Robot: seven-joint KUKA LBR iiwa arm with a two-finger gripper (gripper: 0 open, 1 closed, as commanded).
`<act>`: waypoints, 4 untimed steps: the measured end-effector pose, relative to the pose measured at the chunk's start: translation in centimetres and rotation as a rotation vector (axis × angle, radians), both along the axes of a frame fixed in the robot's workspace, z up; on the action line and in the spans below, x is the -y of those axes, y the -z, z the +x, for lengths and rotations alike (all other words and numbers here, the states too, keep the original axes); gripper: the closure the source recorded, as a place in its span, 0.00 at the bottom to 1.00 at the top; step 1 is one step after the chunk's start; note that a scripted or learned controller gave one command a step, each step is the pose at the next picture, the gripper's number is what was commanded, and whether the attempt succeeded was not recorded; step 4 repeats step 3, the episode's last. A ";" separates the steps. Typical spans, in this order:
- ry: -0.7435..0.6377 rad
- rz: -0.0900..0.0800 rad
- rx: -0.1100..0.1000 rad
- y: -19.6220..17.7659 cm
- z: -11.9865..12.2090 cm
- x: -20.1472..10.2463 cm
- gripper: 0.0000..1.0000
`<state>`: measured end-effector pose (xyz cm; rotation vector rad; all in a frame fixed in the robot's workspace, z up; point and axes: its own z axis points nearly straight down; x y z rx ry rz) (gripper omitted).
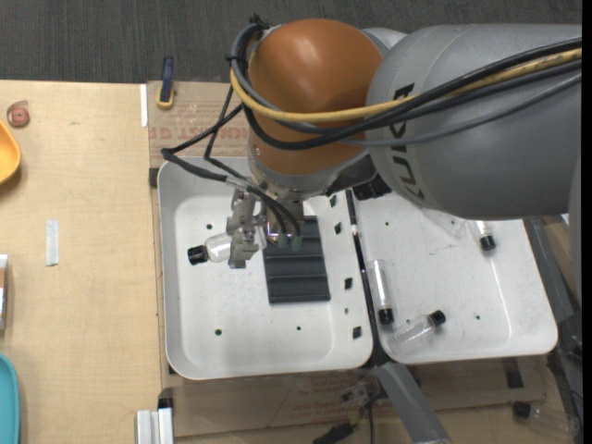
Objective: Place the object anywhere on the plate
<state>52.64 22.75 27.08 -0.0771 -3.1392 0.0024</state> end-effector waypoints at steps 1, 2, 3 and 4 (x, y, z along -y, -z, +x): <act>-0.628 0.003 0.004 -1.1 5.6 -0.1 1.00; -0.687 0.003 0.003 -0.6 2.2 0.0 1.00; -0.806 0.003 0.003 -1.9 -2.9 -0.1 1.00; -0.806 0.003 0.003 -1.9 -2.9 -0.1 1.00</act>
